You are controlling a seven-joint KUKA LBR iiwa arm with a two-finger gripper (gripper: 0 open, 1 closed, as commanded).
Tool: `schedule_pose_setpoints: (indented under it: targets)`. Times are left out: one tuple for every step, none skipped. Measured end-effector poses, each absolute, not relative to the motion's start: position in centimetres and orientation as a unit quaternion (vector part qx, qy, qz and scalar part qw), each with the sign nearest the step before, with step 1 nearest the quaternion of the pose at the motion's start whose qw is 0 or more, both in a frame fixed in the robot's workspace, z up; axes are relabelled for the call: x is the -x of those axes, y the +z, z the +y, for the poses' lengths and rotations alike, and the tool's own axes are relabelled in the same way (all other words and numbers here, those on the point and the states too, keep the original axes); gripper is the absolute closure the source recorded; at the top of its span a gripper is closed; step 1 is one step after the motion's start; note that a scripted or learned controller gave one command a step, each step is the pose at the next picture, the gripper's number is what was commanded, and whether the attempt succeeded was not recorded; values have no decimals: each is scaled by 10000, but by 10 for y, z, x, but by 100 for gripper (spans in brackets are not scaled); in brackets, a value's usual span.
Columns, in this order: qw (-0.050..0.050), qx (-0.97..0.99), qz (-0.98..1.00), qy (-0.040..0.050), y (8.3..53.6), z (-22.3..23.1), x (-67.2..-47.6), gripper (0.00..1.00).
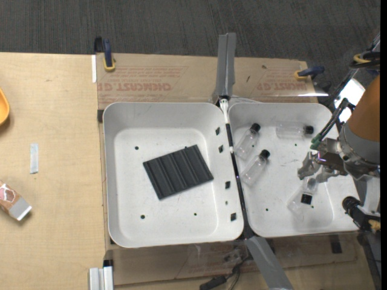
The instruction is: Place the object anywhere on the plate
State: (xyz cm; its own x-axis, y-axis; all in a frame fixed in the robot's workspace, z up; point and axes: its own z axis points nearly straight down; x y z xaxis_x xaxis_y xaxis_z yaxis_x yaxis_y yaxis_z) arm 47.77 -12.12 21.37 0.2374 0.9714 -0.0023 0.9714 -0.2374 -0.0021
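A dark grey ribbed plate (178, 171) lies tilted on the floor of the left bin (121, 222). Several small clear bottles with black caps lie in the right bin (266, 222): one near the divider (246, 142), one just below it (254, 168), one at the back (293, 130), and one toward the front right (300, 202). My gripper (310, 175) hangs over the right side of the right bin, just above and behind the front-right bottle. Nothing shows in its grasp.
The grey arm with its orange band (367, 116) comes in over the right bin's right rim. A metal divider (226, 71) runs between the bins. Clamps hold cardboard at the back. Small items lie on the wooden bench at far left (13, 202).
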Motion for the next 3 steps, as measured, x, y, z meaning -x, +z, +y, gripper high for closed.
schedule_pose_setpoints:
  targets:
    - [-1, 8224, -5689, 17, 268, -63, -478, 100]
    - [-2, 8844, -4667, 30, 276, 6, -481, 100]
    - [-10, 9612, -2759, 31, 261, 80, -477, 100]
